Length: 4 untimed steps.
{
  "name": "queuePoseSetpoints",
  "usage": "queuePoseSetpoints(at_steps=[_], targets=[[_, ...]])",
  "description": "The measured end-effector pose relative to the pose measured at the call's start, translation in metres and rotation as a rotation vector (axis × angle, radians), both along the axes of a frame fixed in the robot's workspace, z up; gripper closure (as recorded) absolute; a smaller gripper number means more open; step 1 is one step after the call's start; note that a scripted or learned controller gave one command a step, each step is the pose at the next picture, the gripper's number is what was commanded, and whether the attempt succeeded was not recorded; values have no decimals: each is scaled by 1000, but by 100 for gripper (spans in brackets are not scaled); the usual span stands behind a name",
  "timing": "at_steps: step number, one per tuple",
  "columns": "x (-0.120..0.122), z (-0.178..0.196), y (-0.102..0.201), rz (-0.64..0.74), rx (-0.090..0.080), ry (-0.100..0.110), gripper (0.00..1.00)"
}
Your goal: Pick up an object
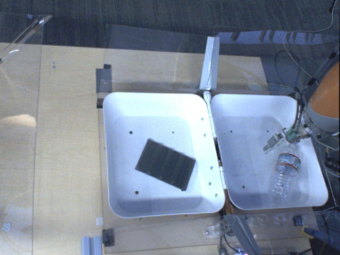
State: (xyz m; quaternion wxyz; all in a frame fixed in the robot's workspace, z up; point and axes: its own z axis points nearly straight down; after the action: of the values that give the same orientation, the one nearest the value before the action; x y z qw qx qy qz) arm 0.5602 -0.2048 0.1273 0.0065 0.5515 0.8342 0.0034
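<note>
Clear ribbed plastic bottle (283,173) lies beneath the hand (280,140).

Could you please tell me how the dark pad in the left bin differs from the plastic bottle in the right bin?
The dark pad is flat, opaque and rectangular; the plastic bottle is clear and rounded. The pad lies far from the hand, while the bottle lies just below it. Both rest untouched on a white bin floor.

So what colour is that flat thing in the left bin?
Dark grey, nearly black, with faint stripes; the flat pad shows in the camera view.
</note>
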Motion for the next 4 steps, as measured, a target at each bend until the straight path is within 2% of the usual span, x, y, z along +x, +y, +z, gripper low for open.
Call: queuePoseSetpoints(at_steps=[1,2,3,4], targets=[[-40,-38,-1,29,-1,2,0],[-37,-26,0,29,-1,-6,100],[-38,-26,0,29,-1,-6,0],[-68,-38,-1,42,-2,-1,0]])
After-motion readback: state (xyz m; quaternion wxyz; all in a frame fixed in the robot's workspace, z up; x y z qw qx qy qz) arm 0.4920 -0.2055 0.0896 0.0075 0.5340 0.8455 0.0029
